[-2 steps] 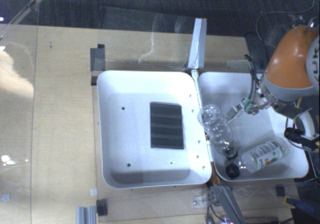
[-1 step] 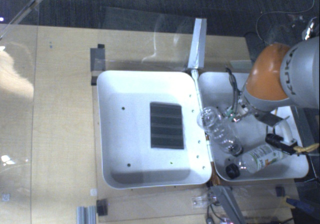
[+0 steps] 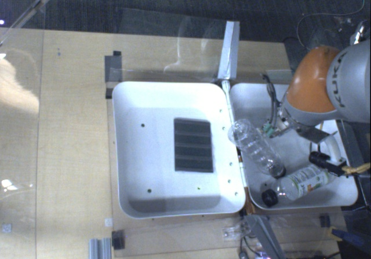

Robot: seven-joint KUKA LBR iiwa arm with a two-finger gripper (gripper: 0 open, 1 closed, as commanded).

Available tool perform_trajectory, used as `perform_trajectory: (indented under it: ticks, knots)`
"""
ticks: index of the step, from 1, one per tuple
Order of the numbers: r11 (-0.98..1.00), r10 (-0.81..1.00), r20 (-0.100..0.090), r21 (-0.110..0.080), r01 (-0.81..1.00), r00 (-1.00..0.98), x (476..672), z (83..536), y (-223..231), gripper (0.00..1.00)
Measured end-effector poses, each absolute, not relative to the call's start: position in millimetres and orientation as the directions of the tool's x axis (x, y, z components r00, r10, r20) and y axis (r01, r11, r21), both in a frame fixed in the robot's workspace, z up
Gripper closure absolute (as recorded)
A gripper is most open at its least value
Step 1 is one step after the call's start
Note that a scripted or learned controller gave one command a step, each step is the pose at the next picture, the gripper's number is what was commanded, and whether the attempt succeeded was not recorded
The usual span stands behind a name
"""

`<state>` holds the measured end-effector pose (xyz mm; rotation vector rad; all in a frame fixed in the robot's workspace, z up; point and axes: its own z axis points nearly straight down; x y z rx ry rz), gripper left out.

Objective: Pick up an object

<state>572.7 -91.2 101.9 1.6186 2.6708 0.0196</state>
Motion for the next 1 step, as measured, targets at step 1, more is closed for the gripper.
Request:
perform_trajectory:
  ticks: [1]
  knots:
    - [0.659, 0.752, -0.006, 0.007, 0.752, -0.659, 572.3, 186.6, -69.9, 1.0]
